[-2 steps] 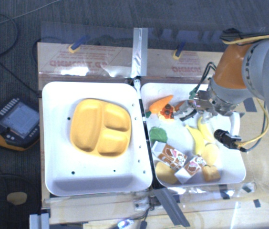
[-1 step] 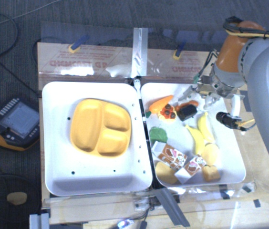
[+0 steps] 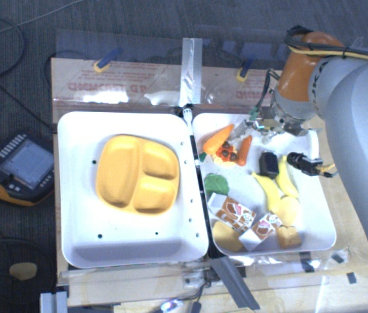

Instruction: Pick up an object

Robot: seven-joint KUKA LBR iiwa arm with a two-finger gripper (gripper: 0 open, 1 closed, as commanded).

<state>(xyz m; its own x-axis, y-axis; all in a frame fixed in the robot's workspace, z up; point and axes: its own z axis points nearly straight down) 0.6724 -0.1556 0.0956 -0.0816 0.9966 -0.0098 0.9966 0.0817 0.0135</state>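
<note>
The gripper (image 3: 249, 128), its grasp state not discernible, is poised at upper centre-right over the toy carrots (image 3: 226, 145) in the right bin (image 3: 324, 230); a centred, vertical descent is probably advisable.

A robotics lab, this one. The grey arm (image 3: 347, 109) with its orange band leans over a taped cardboard bench (image 3: 138, 83) holding two white bins (image 3: 73, 240). A teach pendant (image 3: 17, 168) lies on the dark carpet (image 3: 14, 44), with loose cables (image 3: 1, 31) trailing across it.
</note>
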